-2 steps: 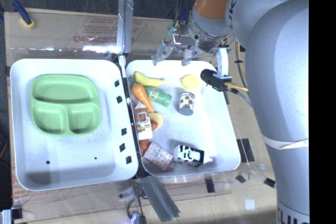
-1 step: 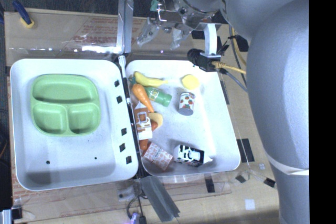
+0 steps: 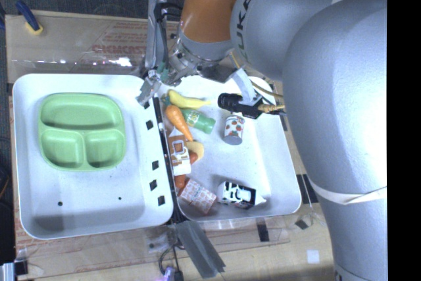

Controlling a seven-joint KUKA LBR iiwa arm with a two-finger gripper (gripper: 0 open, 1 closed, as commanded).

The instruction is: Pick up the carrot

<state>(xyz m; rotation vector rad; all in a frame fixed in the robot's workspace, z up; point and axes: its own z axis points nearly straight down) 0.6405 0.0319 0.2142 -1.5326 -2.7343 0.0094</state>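
jaws point(image 3: 150, 85): down low over the ridge where the two bins meet, can't tell how wide they stand, nothing visibly between them

carrot point(image 3: 176, 120): in the right bin point(image 3: 276, 161), just below and a bit right of the jaws, lying along that bin's left wall, not grabbed yet

banana point(image 3: 186, 101): right next to the jaws, touching or nearly touching the carrot's top end

green bottle point(image 3: 199, 120): just beside the carrot, on the side away from the jaws' wall

small carton point(image 3: 179, 153): past the carrot's far tip, further below the jaws

green divided tray point(image 3: 82, 129): in the left bin point(image 3: 26, 141), well off to the other side of the jaws

risk 1: probably clipping the bin wall, since the carrot hugs it and leaves little room for a finger

risk 2: probably grabbing banana instead, or both, with the two packed so close

risk 3: carrot tapered and smooth looking, could squirt out of a pinch near the thin end
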